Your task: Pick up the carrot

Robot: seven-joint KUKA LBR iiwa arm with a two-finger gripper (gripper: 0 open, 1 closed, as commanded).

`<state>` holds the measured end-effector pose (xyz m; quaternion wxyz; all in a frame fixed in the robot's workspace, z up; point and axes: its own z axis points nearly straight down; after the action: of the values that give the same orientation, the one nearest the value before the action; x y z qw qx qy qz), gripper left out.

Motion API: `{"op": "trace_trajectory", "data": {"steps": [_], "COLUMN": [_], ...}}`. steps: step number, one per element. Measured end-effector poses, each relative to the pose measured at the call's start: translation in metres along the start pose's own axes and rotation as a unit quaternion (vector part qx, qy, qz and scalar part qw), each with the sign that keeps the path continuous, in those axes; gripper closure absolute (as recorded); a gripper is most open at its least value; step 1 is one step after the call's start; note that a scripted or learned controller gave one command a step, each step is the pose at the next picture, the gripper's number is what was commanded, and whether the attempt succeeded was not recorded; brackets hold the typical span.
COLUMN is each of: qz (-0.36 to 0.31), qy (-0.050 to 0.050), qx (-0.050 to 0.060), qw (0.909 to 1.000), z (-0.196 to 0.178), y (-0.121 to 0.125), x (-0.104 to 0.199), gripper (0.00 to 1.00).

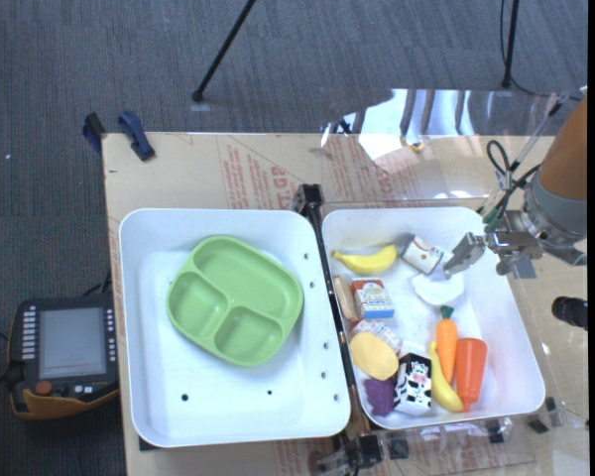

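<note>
Carrot (446,345) lies in the right bin (521,317), toward its near right corner, leafy end pointing to the far side, touching a larger orange vegetable (470,369) on its right and a small banana (442,387) at its near end. Nearer the bin's near edge stand a cow-print carton (414,382) and a purple piece (379,395). Farther back, by the bin's far right edge, the gripper (473,251) hovers with fingers spread, grasping nothing. The left bin (144,266) holds a green divided plate (235,298).
</note>
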<state>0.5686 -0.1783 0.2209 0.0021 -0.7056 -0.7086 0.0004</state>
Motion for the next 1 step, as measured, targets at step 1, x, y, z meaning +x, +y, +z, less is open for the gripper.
{"op": "trace_trajectory", "data": {"steps": [1], "qz": [0.052], "qy": [0.0], "qx": [0.0], "qw": [0.9987], "z": [0.135], "y": [-0.0392], "x": [-0.0086], "gripper": [0.0]}}
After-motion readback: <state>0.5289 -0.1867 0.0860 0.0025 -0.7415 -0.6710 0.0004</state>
